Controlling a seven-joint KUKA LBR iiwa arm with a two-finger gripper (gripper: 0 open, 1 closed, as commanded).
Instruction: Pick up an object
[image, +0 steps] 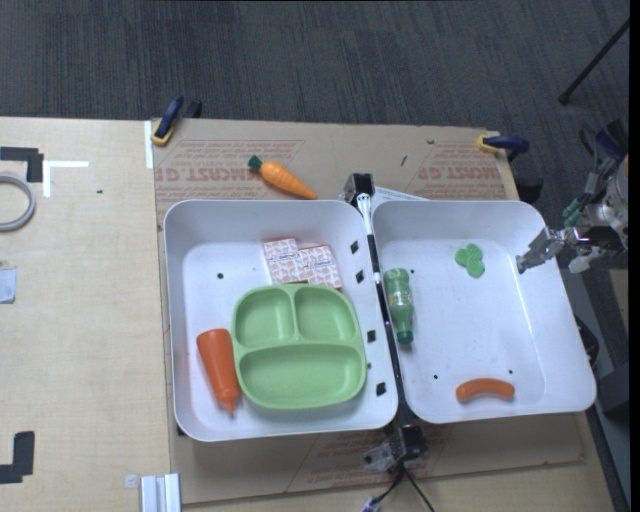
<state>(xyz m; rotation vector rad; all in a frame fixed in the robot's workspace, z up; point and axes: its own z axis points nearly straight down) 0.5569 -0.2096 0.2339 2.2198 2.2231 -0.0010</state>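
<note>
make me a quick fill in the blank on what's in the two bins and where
1. The green divided plastic plate lies in the ______ white bin.
2. The orange sausage-shaped toy lies in the same bin as the green plastic bottle, namely the ______ one.
3. The small toy carrot lies on the cardboard, ______ both bins.
4. The end effector sits at the right bin's ______ edge.

Missing words: left; right; outside; right

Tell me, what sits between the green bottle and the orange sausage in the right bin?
Nothing: the camera view shows bare white bin floor between the green bottle and the orange sausage.
</note>
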